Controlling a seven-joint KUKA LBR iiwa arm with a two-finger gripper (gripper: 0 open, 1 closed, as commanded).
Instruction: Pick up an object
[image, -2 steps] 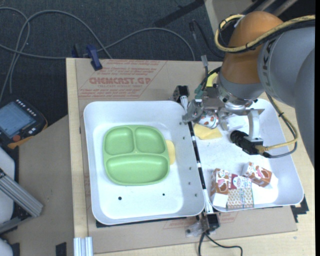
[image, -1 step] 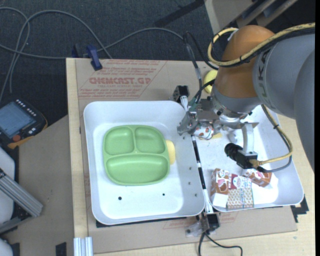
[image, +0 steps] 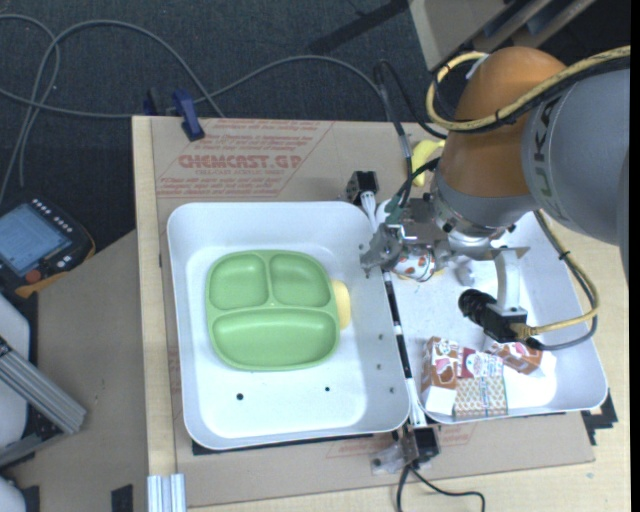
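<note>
Camera view, nearest items first. At the near edge of the table (image: 148, 330), two shallow white bins sit side by side and touch along their inner rims.

1. Right bin (image: 575, 340), near corner: a cluster of printed packets (image: 470, 378) lies flat and overlapping. One is brown and red, one is pale with a small pattern, and one red-and-white packet sits just beyond them.
2. Left bin (image: 290, 400), near floor: two small dark specks, too small to identify.
3. Left bin, centre: a green divided plate (image: 270, 310) rests upright on the bin floor, with one long compartment nearest and two smaller ones behind. A yellow piece (image: 342, 303) touches the plate's right edge.
4. Right bin, far-left area: the gripper (image: 405, 250) hangs low, just beside the rim shared by the bins. A small red-and-white item (image: 414, 266) lies on the bin floor directly at the gripper's tip. From this angle I cannot tell whether the gripper is spread or closed, nor whether it grips the item.
5. Above the gripper: the grey arm (image: 590, 150) with its orange band (image: 500, 110) enters from the right.
6. Far end of the table: red printed lettering (image: 240, 160) on the brown surface, and a blue clip (image: 187, 115) at the far-left edge.
</note>
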